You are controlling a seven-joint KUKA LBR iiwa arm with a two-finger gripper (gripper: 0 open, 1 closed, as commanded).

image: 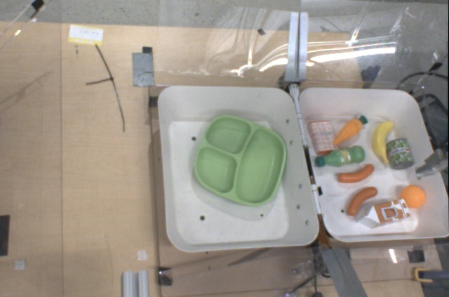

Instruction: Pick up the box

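The task object is a small rectangular cardboard box with pink-and-white print (321,135). It lies flat in the right-hand shallow white bin (365,97), which stands on the bench. All positions below are referenced to the green plastic bottle (340,157) lying on its side in that bin. The box sits just beyond the bottle's capped end, on the far-wall side, close to the bin's wall toward the view's left. An orange toy carrot (349,130) lies beyond the bottle's body and just beside the box. Whether the two touch cannot be determined. A white-and-orange carton (388,211) lies on the near side of the bottle, well apart from it. It should not be mistaken for the target. The gripper (433,163) is at the view's right edge, well apart from the bottle and clear of the box. Whether the jaws are open or closed cannot be told from this view. The box is judged to be light, stiff enough for a moderate squeeze, and liable to crush under excess force. Its printed faces are probably smooth. Recommended hold: descend vertically and close the jaws across the two long side edges. The carrot and the nearby bin wall leave limited clearance on either side.
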